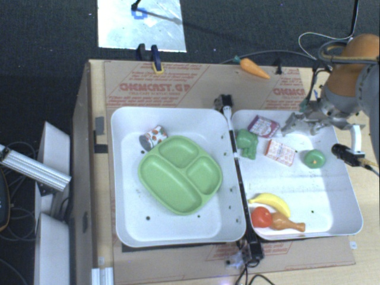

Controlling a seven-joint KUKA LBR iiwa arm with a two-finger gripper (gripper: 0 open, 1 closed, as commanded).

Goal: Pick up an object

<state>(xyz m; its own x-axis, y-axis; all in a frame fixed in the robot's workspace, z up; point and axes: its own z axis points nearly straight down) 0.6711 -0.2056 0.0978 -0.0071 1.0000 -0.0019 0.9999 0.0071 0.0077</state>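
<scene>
The right bin (347,203) holds a green toy vegetable (246,143), a purple packet (263,126), a red-and-white packet (279,152), a green apple (313,158), a banana (272,203), a red tomato (260,217) and a brown drumstick (287,222). My gripper (301,123) hangs low over the far right part of this bin, just right of the purple packet and above the red-and-white one. Nothing is visibly held in it.
The left bin (127,218) carries a green divided plate (180,174) and a small patterned can (153,138) lying at its far left. An orange carrot (255,69) lies on the cardboard behind the bins. The grey and orange arm (350,76) enters at the upper right.
</scene>
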